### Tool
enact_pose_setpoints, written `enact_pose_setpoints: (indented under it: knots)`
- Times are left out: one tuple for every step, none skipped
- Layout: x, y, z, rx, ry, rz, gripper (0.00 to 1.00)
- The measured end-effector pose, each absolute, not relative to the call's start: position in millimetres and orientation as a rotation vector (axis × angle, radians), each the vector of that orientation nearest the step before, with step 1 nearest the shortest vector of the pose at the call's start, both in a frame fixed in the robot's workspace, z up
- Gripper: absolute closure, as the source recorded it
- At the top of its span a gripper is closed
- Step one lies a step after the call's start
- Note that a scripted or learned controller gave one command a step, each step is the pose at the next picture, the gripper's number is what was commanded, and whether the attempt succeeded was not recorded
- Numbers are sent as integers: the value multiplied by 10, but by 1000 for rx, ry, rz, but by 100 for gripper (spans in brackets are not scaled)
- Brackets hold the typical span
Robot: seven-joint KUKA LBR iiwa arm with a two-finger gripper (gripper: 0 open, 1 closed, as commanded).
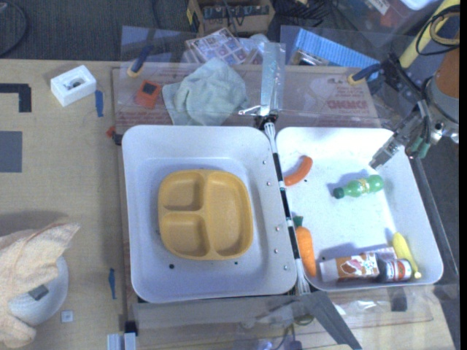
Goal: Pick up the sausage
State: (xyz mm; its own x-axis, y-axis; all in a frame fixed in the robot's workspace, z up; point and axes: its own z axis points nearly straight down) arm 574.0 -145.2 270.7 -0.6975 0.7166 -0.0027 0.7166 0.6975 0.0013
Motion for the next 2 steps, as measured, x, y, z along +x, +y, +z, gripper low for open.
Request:
enact_pose_setpoints:
  knots:
    - [5246,-1516,2387,1054,2961,0,100]
    - [4797,-1453,2526,858,3024,1,100]
